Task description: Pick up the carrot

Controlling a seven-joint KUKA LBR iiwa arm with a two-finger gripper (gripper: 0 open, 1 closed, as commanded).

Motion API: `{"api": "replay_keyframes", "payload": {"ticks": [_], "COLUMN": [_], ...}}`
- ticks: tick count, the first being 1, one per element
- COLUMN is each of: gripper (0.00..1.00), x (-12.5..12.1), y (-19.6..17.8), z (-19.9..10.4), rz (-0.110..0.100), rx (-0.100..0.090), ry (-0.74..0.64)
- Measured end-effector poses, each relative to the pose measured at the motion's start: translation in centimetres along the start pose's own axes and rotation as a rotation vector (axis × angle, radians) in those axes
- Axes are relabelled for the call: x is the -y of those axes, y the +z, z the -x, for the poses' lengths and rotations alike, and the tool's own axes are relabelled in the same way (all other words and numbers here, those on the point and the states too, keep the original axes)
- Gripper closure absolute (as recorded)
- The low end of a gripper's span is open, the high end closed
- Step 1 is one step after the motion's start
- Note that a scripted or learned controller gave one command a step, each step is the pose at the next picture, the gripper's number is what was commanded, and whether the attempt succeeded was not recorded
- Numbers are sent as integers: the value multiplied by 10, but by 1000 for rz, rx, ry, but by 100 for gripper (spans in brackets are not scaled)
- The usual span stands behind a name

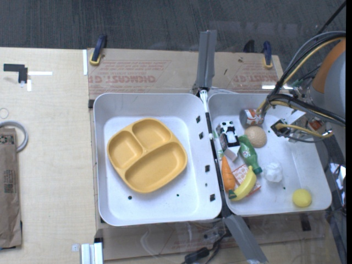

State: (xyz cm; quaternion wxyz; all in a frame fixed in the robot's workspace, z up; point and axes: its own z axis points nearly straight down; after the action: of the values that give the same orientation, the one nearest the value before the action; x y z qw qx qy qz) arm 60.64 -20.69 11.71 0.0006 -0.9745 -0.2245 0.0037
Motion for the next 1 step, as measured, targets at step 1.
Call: {"api": "replay_keyframes", "payload": {"ticks": [1], "gripper": [100], "x": [-26], "y": [27], "z": [-30], "rz": [-5], "rx": [-3], "ry": [242]}}
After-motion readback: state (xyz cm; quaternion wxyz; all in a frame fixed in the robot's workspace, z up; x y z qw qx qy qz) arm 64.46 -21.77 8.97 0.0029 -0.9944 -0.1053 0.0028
